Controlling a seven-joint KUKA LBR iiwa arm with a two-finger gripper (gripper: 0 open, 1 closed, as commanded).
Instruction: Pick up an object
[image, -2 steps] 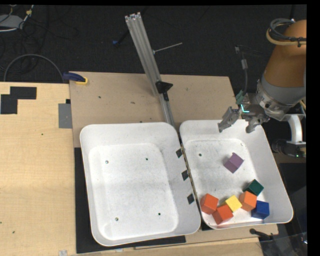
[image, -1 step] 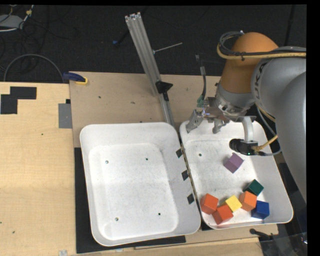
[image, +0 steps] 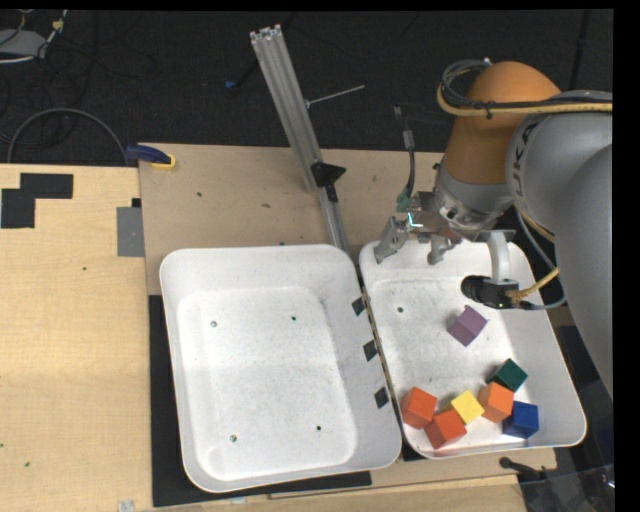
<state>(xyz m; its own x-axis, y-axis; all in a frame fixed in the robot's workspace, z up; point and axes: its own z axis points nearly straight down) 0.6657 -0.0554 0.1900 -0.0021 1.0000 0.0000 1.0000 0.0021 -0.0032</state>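
Note:
My gripper (image: 413, 243) hangs above the far end of the right bin (image: 420, 295), its two grey fingers spread apart with nothing between them. A purple block (image: 466, 326) lies alone in the middle of that bin, below and to the right of the gripper. Along the bin's near edge sits a cluster of blocks: an orange one (image: 419, 405), a red one (image: 446, 427), a yellow one (image: 467, 407), another orange one (image: 497, 400), a green one (image: 510, 375) and a blue one (image: 521, 419).
The left bin (image: 265, 365) lies beside the right one, with black clips (image: 369, 349) along the shared edge. A slanted aluminium rail (image: 297, 125) rises behind the bins. A black cable fitting (image: 488, 290) hangs over the right bin's far right.

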